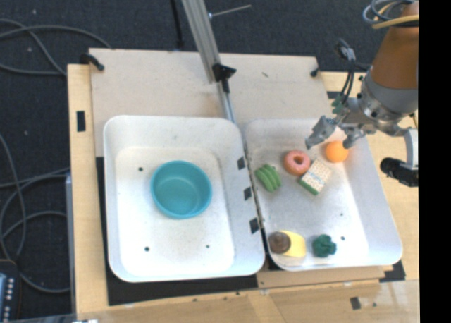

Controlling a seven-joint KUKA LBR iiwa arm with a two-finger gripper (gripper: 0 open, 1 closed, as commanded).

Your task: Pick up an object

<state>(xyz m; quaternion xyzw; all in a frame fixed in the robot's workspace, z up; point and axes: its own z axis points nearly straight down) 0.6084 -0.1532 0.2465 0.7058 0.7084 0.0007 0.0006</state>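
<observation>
Because the gripper (337, 133) hangs with fingers spread and empty at the right bin's (366, 205) two o'clock, just above the orange ball (336, 151), a descent could roll it into the neighbouring pink ring (297, 162).

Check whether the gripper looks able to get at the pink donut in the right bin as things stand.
Probably yes. The gripper hangs over the right bin, just up and right of the pink donut. The donut's top is uncovered, though the orange ball and the green-and-cream block lie close by.
</observation>
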